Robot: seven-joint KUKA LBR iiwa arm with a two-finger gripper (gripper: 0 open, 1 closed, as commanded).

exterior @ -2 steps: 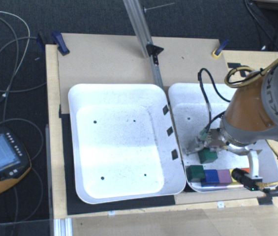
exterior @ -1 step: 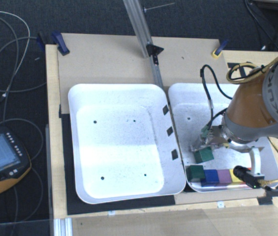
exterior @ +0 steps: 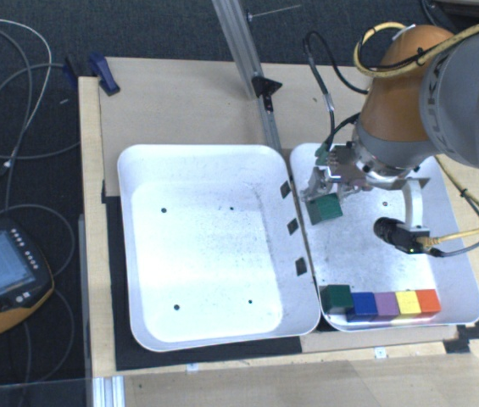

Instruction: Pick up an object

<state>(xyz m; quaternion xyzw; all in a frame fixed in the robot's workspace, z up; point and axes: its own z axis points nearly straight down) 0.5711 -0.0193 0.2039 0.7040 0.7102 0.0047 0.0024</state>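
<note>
The grey arm (exterior: 442, 83) with its orange band fills the upper right of the frame. Two white bins lie below it: the left bin (exterior: 137, 227) at centre, the right bin (exterior: 451, 253) under the wrist. Along the right bin's lower edge sits a row of blocks (exterior: 381, 302), green, blue, purple, yellow, orange. The gripper (exterior: 326, 195) hangs over the right bin's upper left part, fingers closed on a green block (exterior: 325, 208).

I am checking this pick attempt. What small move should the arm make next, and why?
Probably a short, straight lift. The gripper appears to have the green block at its tip, over the right bin near its left wall, away from the row of blocks.
</note>
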